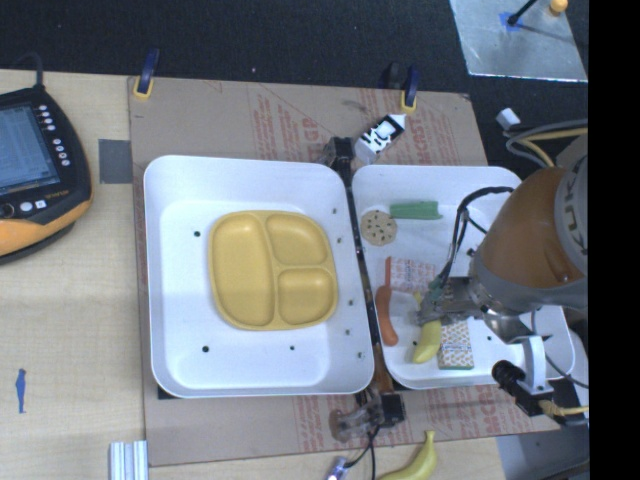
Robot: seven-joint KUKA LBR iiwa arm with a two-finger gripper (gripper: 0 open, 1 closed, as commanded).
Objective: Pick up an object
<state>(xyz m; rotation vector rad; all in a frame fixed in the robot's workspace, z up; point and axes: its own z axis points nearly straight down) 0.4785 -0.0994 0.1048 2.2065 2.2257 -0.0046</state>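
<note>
One end effector (440, 308) low in right bin (440, 180) above banana (427, 343); grip state unclear.

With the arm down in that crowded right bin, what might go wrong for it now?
1. The gripper sits low over a tight cluster: a yellow banana-shaped piece touching a speckled rectangular block. It may nudge both or catch two together.
2. The long orange-red sausage-shaped piece lies beside the right white bin's wall, so it could get pushed against it.
</note>
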